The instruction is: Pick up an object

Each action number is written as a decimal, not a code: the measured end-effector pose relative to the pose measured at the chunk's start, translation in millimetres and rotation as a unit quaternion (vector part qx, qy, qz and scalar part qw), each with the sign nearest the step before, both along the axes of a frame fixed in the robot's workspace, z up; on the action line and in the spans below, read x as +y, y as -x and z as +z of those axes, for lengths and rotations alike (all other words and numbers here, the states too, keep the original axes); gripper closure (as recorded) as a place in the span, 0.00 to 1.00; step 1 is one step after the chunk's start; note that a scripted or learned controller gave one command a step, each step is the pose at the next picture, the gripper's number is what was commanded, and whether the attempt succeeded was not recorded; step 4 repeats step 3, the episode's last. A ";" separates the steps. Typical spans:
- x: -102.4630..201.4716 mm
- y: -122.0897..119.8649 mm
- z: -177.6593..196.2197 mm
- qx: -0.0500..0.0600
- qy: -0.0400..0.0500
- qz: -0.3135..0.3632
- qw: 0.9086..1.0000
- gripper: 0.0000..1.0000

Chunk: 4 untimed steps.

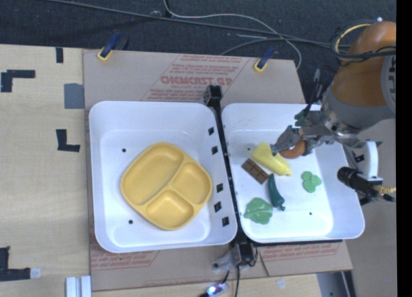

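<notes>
Fingers in right bin, orange object just beside, yellow piece touching tips, grip state unclear.

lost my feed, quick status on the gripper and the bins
Gripper low in right bin, by orange item and yellow piece. Nothing seen held. Yellow divided plate in left bin.

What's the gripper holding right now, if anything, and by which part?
Cannot be told. The gripper is low in the right bin, at an orange object beside the yellow piece, but no object shows clearly between its fingers.
</notes>
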State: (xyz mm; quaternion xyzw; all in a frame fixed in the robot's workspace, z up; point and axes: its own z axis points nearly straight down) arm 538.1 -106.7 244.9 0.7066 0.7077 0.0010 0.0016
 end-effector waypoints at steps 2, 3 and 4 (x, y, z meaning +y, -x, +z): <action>118.1 22.9 -20.5 0.004 -0.001 0.002 1.000 1.00; 177.1 30.1 -30.0 0.004 -0.001 0.003 1.000 1.00; 177.1 30.1 -30.0 0.004 -0.001 0.003 1.000 1.00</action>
